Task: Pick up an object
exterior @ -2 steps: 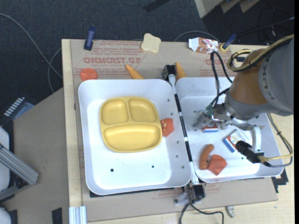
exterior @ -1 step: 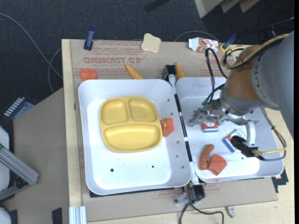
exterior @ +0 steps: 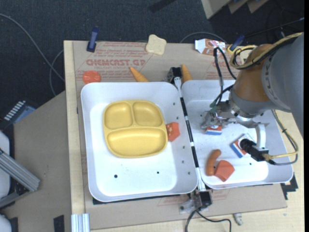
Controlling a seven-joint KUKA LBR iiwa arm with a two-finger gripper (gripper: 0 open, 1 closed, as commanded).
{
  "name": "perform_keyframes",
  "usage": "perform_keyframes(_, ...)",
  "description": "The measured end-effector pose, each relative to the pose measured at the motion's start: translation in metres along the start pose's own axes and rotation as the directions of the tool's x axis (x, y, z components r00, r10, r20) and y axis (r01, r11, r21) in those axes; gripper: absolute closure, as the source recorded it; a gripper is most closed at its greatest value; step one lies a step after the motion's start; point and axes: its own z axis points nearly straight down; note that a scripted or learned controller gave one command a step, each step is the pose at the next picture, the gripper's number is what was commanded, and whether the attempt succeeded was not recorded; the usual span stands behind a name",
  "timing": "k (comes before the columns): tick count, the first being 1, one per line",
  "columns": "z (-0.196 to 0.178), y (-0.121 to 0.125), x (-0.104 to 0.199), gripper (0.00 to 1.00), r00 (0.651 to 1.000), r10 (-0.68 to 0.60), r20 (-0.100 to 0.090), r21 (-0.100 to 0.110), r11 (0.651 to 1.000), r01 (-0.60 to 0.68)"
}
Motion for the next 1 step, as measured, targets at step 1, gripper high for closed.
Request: perform_keyframes(1,-0.0919,0.0289,0.0629,1.0,1.0,-0.001,-0.004,-0.001,1.0,0.001)
